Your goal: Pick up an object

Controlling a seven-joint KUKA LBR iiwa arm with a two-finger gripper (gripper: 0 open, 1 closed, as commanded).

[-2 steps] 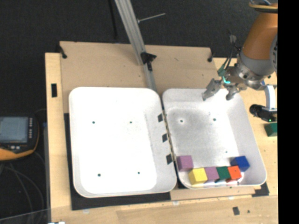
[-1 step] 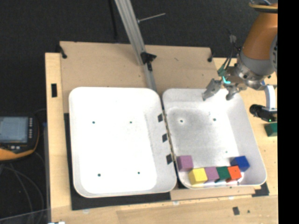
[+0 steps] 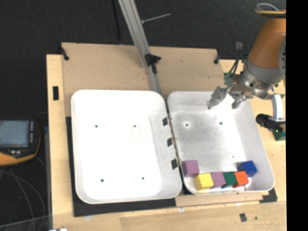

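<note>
Gripper (image 3: 225,97) hangs spread open and empty over the right bin's (image 3: 211,129) far end, so nothing's picked yet, with the blocks (image 3: 219,177) bunched well below it along the near wall.

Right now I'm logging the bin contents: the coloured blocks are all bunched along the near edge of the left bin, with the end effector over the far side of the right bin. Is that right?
One thing is wrong: the coloured blocks lie along the near edge of the right bin, not the left bin. The camera view shows this. The end effector is indeed over the far side of the right bin.
</note>
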